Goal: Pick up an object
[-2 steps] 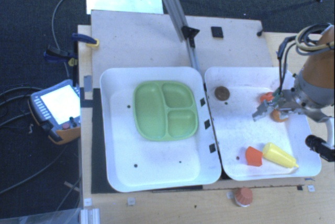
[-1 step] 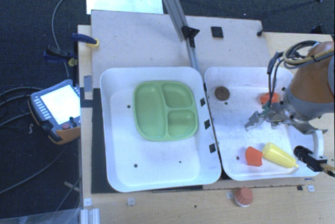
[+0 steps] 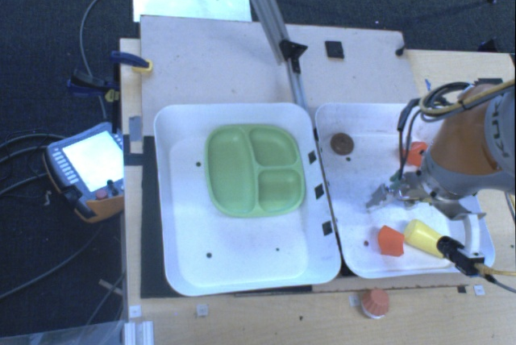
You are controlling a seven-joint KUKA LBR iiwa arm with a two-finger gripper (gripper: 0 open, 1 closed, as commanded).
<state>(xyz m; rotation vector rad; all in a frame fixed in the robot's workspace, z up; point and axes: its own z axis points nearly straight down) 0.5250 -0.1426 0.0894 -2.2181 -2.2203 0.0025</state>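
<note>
My gripper (image 3: 382, 197) hangs over the middle of the right bin (image 3: 355, 259), its metal tip pointing left above bare bin floor. Nothing shows between its tips. An orange block (image 3: 391, 242) lies just below it near the bin's front. A yellow rounded piece (image 3: 422, 234) lies right of that block. A brown disc (image 3: 343, 143) rests at the bin's back left. A small orange item (image 3: 416, 153) sits at the back, partly hidden by the arm.
The left bin (image 3: 189, 255) holds a green divided plate (image 3: 255, 169). A reddish round cap (image 3: 375, 301) lies on the bench in front of the right bin. A metal pole (image 3: 270, 5) slants across the back. The arm's body covers the right bin's right side.
</note>
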